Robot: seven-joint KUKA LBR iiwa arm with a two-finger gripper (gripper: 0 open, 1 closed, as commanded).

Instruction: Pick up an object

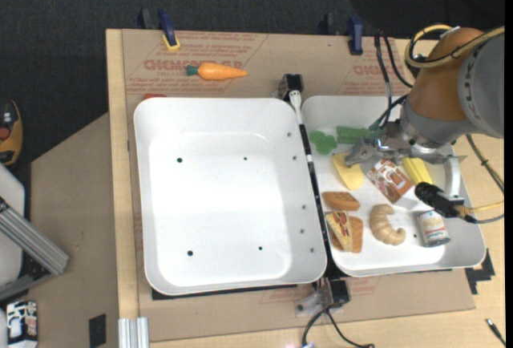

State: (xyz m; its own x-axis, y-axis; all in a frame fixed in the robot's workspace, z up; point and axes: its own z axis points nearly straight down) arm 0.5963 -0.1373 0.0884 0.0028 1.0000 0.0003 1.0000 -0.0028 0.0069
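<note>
While the arm (461, 86) reaches in from the right, its hand (375, 147) sits low over the back part of the right bin (457, 258), metal fingers pointing toward the divider between the bins. Can't tell if the fingers are apart or together, they blur into the clutter, and nothing is visibly clamped between them. Right bin holds all the pickable stuff: green toy piece (337, 138) at the back left, just beside the hand; yellow wedge, looks like cheese (348, 172), right below the fingers; red-and-white packet (390, 180) under the wrist; yellow corn-like piece (418, 171) next to it, partly covered by the arm. Nearer the front: bread roll (341, 200), sandwich-like piece (345, 230) touching it, croissant (388, 224) to the right of those, small can (434, 228) at the right side. A black cylindrical part (438, 200) with a cable sticks out over the bin near the can. Left bin (160, 130) is bare white with four dark dots. Toy carrot (217, 72) lies on the bench (128, 82) behind the left bin, well apart from the hand. Blue clamps (168, 30) pin the back edge of the bench board.
</note>
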